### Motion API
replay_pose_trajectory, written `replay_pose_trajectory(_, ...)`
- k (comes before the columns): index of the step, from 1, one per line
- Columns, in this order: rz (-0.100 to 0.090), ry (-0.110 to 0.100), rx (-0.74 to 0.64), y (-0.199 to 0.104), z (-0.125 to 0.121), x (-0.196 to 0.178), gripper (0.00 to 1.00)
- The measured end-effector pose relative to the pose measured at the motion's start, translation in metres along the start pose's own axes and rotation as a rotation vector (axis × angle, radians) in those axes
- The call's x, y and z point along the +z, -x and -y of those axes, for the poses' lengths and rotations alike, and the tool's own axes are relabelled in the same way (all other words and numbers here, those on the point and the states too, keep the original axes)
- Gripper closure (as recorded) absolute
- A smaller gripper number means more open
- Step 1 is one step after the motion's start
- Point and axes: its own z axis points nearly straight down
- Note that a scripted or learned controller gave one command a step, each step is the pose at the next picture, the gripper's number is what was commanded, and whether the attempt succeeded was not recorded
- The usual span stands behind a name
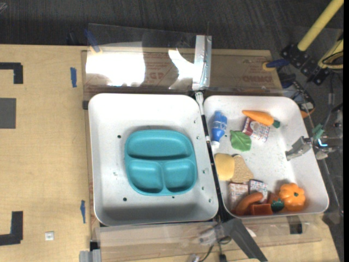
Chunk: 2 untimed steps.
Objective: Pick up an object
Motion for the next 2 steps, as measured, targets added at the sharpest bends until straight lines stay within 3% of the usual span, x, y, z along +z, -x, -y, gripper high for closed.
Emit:
replay_pose_trajectory(1,0.001,0.004,0.0,0.0,-0.001,-0.01,1.0)
replay_pose_trajectory(2,0.003,0.004,0.083,0.029,-0.048,-0.014,1.0)
